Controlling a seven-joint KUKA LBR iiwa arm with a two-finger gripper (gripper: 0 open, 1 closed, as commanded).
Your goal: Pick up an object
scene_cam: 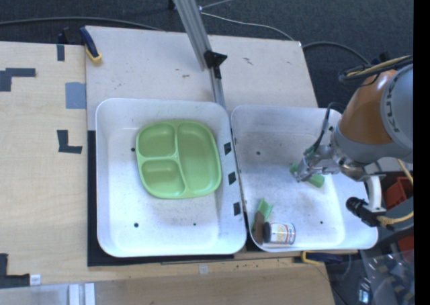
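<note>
- At the near edge of the right bin [282, 121], in its near-left corner, a small can [281, 233] lies on its side with a dark lid end toward the left.
- Just beside the can, slightly farther in, a small green piece [263, 209] lies on the bin floor, close to the wall shared with the left bin [111, 183].
- Farther in and toward the right side of the right bin, the gripper [308, 170] hangs low over the floor; a small green thing [316, 179] sits right at its tip, touching or almost touching it, but whether it lies between the fingers is too unclear to tell, and so is whether the pincer is apart or together.
- The arm [376, 119], grey with an orange band, comes in from the right over the bin's right wall.
- In the left bin, a green divided plate [179, 159] with three compartments lies flat, a little beyond the middle.
- Beyond both bins, on the bench [148, 62], a grey metal rail [191, 15] runs at a slant toward the gap between the bins.
- At the far left of the bench lies a blue and yellow tool [90, 44], well apart from the bins.
</note>
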